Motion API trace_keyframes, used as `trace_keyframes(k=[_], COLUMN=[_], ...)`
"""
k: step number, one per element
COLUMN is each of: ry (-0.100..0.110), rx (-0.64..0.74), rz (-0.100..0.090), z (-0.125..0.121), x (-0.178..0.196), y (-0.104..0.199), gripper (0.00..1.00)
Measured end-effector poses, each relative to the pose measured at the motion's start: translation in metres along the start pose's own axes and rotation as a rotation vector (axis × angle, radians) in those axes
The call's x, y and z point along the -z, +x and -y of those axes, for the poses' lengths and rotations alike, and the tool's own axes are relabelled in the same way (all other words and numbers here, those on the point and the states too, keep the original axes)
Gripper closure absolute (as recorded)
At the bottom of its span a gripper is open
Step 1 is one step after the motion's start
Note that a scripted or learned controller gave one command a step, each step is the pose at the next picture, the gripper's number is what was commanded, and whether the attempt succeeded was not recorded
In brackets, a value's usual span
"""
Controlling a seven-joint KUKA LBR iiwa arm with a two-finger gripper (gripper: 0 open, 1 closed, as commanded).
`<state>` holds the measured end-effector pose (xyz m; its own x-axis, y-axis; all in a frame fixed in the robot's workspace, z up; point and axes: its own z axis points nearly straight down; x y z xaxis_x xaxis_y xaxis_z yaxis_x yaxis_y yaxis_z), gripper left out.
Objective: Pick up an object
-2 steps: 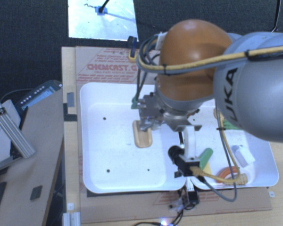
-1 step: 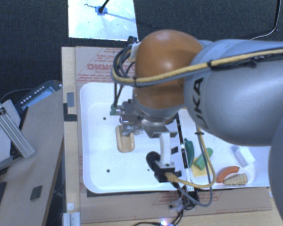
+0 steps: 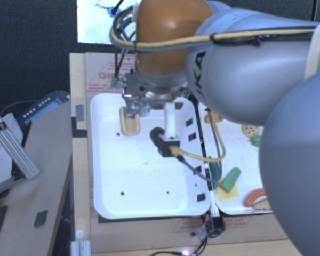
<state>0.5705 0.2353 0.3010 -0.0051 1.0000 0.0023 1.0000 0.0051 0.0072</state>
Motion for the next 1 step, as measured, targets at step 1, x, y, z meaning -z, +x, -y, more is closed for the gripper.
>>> trace_keyframes(k=[1], ry=[-0.014], rx=[0.001], rz=[-0.005], z=[-0.0347], x=[0.175], y=[-0.0011], gripper=[1.0])
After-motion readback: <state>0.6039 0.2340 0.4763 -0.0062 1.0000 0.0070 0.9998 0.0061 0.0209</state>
